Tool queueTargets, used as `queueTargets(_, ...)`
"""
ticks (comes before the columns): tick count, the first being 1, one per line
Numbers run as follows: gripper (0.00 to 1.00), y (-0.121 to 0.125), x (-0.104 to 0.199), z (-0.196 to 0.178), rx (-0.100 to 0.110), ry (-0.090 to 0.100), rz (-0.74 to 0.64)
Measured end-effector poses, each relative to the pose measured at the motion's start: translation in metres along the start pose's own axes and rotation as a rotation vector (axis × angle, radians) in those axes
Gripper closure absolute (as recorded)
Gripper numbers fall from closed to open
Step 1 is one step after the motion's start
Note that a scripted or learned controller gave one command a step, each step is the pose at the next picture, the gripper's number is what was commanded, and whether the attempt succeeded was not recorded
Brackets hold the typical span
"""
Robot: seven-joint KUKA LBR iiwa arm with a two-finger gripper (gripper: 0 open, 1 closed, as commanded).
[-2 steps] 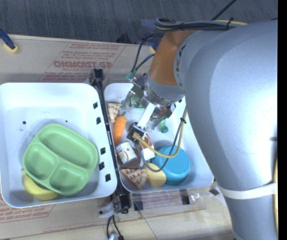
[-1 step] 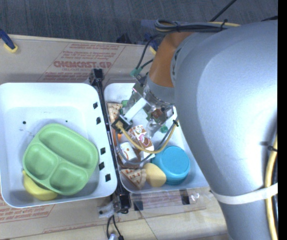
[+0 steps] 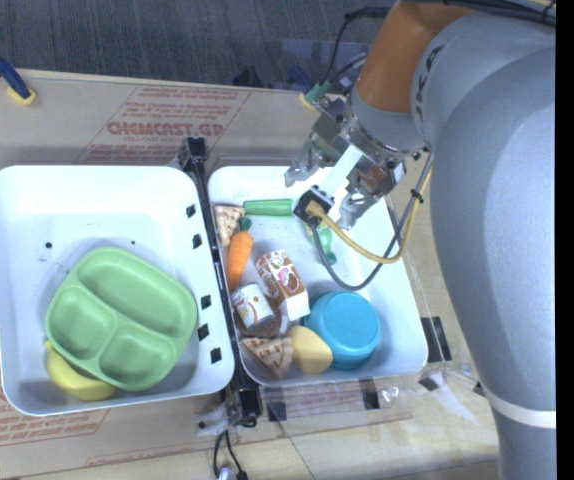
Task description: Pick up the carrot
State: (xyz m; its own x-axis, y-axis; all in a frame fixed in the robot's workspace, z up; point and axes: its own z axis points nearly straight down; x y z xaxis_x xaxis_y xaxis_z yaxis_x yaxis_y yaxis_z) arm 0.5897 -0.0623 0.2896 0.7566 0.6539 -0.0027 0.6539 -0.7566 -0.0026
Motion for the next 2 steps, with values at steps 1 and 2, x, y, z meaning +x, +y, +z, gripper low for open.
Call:
queueTargets(1, 0.0, -0.023, 0.033, 0.085, 0.012, -0.01, 0.299)
queueTargets(2, 0.0, -0.05, 0.021, 0.1, 0.008, -0.011, 0.42)
